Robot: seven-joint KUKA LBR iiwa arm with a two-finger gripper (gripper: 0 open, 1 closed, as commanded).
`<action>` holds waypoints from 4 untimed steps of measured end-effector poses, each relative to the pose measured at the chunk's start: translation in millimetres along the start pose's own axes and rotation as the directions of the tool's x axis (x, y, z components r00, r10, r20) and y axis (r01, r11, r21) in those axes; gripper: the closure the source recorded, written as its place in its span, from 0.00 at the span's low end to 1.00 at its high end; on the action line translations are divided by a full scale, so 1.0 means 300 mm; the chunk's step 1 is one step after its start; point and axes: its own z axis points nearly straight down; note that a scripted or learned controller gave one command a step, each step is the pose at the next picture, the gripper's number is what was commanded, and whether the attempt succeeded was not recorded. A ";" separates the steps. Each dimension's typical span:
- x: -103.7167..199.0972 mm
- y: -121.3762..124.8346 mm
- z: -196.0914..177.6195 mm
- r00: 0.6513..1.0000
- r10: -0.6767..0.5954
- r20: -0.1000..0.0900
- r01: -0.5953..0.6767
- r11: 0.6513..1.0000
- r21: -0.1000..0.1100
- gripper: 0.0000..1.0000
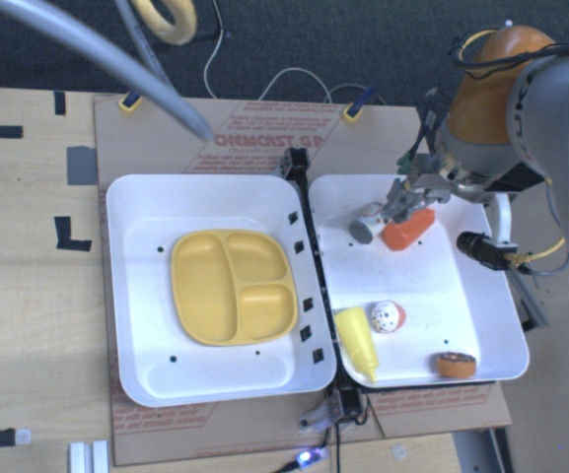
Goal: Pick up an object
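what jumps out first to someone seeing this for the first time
The big yellow divided plate fills the middle of the left bin. In the right bin, the gripper reaches down at the far end, right over an orange carrot-like toy. Near that bin's front edge lie a yellow banana-like piece, a small white ball and a brown doughnut-like piece.
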 end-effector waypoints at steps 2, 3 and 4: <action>0.003 0.036 -0.221 1.000 0.000 -0.001 0.000 1.000 0.004 1.00; 0.177 0.042 -0.175 1.000 -0.004 -0.002 0.004 1.000 0.006 1.00; 0.336 0.031 -0.188 1.000 -0.005 -0.003 0.005 1.000 0.006 1.00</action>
